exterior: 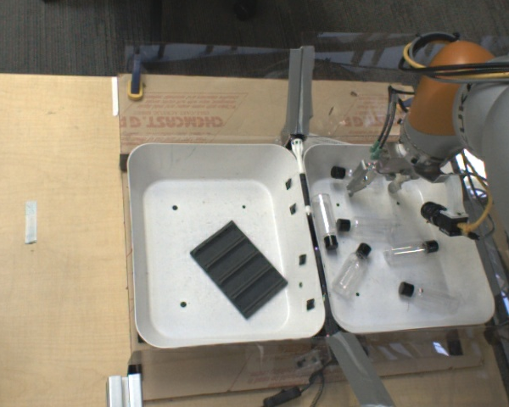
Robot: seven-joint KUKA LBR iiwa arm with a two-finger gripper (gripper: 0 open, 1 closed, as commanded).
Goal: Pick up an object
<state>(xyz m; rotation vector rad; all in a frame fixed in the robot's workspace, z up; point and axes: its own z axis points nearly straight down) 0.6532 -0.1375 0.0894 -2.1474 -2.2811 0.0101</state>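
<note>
We watched the end effector [375, 176], fingers spread and holding nothing, poised above the right bin [483, 303], vials [349, 275] scattered just below it for picking.

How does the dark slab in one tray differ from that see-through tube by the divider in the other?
The slab is dark, flat and ribbed; the tube is clear and round with a black cap. The slab is far bigger. It lies alone and askew in the left tray; the tube lies along the right tray's edge, among similar tubes. Both lie flat.
</note>
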